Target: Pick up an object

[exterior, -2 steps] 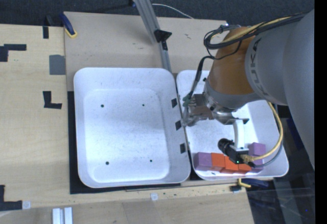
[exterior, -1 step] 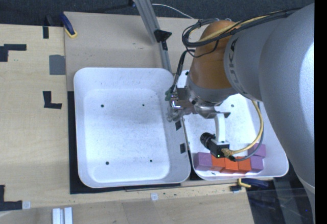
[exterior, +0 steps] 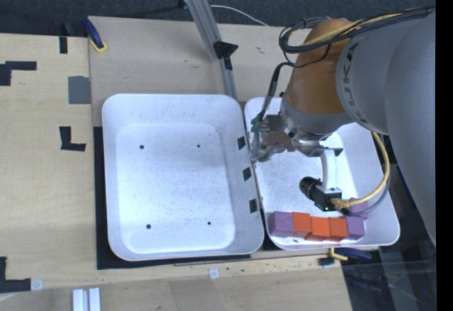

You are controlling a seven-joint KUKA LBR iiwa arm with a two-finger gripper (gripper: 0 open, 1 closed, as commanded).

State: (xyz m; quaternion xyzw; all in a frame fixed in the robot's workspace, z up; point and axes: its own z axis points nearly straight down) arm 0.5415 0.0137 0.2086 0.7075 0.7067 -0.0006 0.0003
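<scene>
Can't tell how your gripper (exterior: 263, 141) is set, but it's up by the right bin's (exterior: 375, 161) left wall, so drop toward the block row (exterior: 318, 224) along that bin's front edge.

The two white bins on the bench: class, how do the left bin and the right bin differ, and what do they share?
The left bin lies fully in view, while the arm covers much of the right bin. The left bin's floor shows a few dark dots; the right bin holds a row of purple and orange blocks at its near edge. Both are shallow, white and round-cornered.
</scene>
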